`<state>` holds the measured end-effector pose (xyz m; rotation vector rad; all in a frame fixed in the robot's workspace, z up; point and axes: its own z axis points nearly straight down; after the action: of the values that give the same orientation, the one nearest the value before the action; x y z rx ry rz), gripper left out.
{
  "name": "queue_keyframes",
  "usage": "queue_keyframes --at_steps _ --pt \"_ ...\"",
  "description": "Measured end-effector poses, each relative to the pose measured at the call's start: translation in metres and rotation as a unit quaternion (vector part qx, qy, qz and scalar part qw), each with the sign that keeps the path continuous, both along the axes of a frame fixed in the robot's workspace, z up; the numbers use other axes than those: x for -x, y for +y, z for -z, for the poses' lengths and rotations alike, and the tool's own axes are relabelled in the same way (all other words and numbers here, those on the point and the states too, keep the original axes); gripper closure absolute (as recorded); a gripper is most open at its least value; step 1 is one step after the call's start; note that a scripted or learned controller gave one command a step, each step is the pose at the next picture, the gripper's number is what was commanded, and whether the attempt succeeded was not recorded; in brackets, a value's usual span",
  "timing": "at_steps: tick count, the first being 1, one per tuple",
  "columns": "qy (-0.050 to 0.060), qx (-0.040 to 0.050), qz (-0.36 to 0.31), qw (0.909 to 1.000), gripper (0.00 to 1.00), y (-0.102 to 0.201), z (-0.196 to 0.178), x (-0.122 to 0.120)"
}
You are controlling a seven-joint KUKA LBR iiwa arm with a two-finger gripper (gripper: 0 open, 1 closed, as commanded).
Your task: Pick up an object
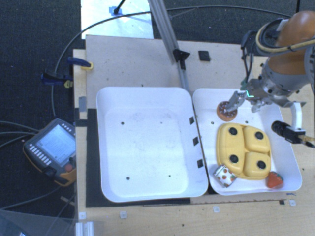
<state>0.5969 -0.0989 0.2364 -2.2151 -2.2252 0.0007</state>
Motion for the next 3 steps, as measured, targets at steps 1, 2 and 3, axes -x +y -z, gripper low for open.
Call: queue_keyframes --at_steps 1,2,3 --pt "-0.001 0.0001 0.0 1.0 0.0 0.0 -0.001 -0.001" --pt "-0.001 0.0007 0.001 1.0 0.0 -0.002 0.047 0.009" --pt "0.0 0.0006 0.001 1.0 0.0 0.002 0.09 0.004"
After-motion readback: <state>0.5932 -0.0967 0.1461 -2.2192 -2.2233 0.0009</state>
